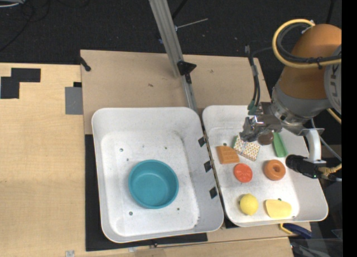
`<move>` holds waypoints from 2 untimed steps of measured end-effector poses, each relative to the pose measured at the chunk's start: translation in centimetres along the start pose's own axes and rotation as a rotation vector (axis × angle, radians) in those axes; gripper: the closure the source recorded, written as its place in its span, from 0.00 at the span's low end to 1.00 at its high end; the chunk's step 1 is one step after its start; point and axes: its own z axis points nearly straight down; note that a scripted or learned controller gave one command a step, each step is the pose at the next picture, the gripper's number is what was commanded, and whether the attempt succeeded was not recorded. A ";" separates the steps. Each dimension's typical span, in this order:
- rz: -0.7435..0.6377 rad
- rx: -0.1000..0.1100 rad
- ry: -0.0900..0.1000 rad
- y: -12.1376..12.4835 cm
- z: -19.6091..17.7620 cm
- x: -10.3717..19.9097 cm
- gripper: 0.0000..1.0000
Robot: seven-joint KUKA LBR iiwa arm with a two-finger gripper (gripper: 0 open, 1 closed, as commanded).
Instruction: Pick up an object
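Your hand (254, 133), finger state impossible to tell, is hovering over the patterned block (248, 149) beside the orange wedge (227, 154); it is looking light and rigid, so be gripping its flat sides.

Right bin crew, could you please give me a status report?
Gripper low over patterned block, nothing seen held. Orange block and green piece flank it.
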 end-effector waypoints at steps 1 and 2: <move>0.000 0.001 0.000 -0.7 1.6 5.0 1.00; -0.001 0.001 0.000 -1.4 2.8 9.8 1.00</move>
